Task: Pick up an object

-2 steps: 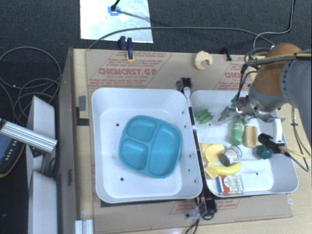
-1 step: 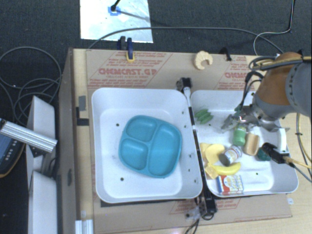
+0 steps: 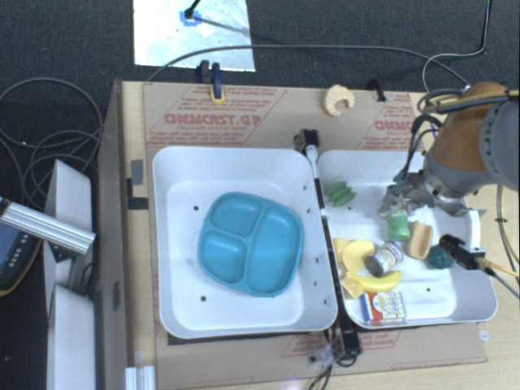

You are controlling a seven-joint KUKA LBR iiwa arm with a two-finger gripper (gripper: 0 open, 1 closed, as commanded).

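1. The step in hand looks like the reach and descent for a grasp: the gripper (image 3: 400, 204) sits low over the right bin (image 3: 479, 299), and nothing can be seen lifted clear of the bin floor.
2. The likeliest target is the green block (image 3: 398, 225), which lies directly under the fingers on the bin floor, touching or almost touching them. Whether the fingers are apart, together or clamped on it cannot be told; the wrist and cabling blur that spot.
3. The green block's long axis appears to run roughly from the fingers toward the near edge of the bin, tilted only slightly; its far end is tucked beneath the fingers, and which end is the head I cannot tell.
4. Just beside it, on the arm's side of the fingers, stands a tan block (image 3: 420, 240), nearly parallel and close enough to be caught in the same grasp.
5. The next move calls for closing squarely across the green block's short width, then lifting straight up without dragging the tan block.
6. Farther from the fingers, toward the bin divider, lie a banana (image 3: 375, 283) and a small can (image 3: 385, 258), well out of the way.
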